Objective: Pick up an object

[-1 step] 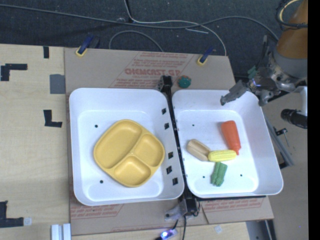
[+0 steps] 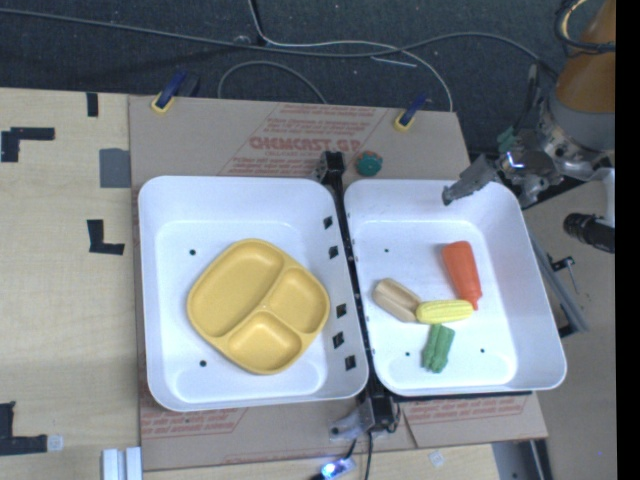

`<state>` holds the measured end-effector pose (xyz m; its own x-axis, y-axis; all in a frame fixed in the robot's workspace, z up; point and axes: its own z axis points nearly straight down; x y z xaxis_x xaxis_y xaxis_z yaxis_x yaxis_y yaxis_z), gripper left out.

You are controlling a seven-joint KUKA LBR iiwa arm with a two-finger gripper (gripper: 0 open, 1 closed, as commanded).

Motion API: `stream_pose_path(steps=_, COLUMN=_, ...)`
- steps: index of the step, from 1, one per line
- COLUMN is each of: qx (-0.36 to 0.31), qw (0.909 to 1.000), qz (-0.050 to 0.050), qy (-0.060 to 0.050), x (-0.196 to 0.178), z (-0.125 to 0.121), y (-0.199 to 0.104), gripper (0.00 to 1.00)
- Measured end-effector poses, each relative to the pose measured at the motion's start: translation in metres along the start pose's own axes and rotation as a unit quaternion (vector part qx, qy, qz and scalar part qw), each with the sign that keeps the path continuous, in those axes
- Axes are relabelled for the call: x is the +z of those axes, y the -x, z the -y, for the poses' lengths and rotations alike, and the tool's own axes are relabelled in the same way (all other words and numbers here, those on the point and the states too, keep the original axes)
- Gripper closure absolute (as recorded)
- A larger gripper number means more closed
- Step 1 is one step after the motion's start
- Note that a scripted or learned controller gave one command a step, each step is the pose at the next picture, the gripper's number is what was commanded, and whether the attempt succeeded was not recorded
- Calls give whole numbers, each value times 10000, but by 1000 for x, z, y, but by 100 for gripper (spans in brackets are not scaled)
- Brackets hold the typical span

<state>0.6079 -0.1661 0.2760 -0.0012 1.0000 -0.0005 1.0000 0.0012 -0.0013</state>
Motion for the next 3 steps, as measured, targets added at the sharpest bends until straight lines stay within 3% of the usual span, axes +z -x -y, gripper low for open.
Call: stream_pose_path(steps=3, qx=-2, qw=10000, qz=-4, qy=-35, x=167, z=-3, y=-3, gripper=0)
